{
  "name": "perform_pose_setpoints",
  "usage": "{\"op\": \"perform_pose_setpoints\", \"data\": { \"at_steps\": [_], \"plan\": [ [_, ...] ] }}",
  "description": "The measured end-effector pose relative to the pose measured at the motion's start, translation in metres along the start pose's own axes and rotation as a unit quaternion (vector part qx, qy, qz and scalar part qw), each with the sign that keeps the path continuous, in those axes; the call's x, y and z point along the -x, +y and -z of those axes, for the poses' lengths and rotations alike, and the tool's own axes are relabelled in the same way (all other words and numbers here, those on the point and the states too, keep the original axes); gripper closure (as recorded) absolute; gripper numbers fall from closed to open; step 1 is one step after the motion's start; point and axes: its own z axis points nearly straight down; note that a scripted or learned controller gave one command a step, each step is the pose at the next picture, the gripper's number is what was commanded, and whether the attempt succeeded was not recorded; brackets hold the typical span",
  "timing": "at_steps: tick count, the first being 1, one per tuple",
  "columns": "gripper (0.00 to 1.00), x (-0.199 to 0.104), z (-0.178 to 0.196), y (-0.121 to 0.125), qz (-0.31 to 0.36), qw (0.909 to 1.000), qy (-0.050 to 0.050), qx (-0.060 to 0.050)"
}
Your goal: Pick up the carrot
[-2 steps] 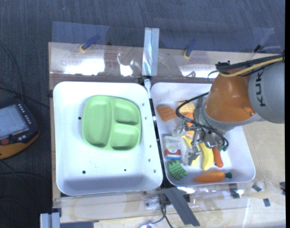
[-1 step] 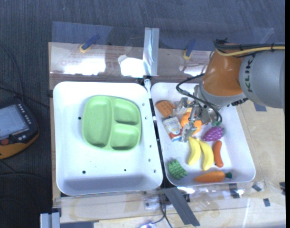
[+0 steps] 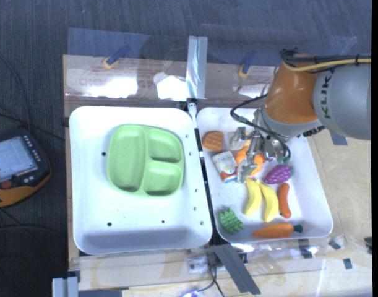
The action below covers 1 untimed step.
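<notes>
- The worktop (image 3: 337, 159) is pale wood, set on dark grey carpet, with clear tape and glare along its far edge.
- A handheld control unit (image 3: 15, 166) with a screen lies on the carpet to the left, with black cables near it.
- The left bin (image 3: 83, 221) is shallow, white and glossy; it holds a lime-green divided plate (image 3: 145, 158), smooth plastic with three compartments.
- The right bin (image 3: 318, 197) holds the small toy foods.
- The carrot (image 3: 275, 230) lies flat along the near wall of the right bin, orange and tapered, with a green tip at its right end.
- Just above it lie two yellow bananas (image 3: 260, 200), side by side, and a reddish sausage-like piece (image 3: 284, 200) to their right.
- A green leafy piece (image 3: 230, 219) sits at the near left corner; a purple bunch of grapes (image 3: 277, 174) and a brown bun-like piece (image 3: 213, 141) lie further back.
- My claw (image 3: 250, 156) hangs over the middle of the right bin, above a small white carton (image 3: 226, 164) and an orange fruit (image 3: 250, 159), well apart from the carrot.
- I cannot tell how my claw stands.
</notes>
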Motion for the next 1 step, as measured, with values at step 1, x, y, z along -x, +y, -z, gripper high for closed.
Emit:
{"op": "perform_pose_setpoints", "data": {
  "at_steps": [1],
  "plan": [
    [1.00,-0.0833,0.0867,0.0551,-0.114,0.9935,0.010,0.000]
  ]
}}
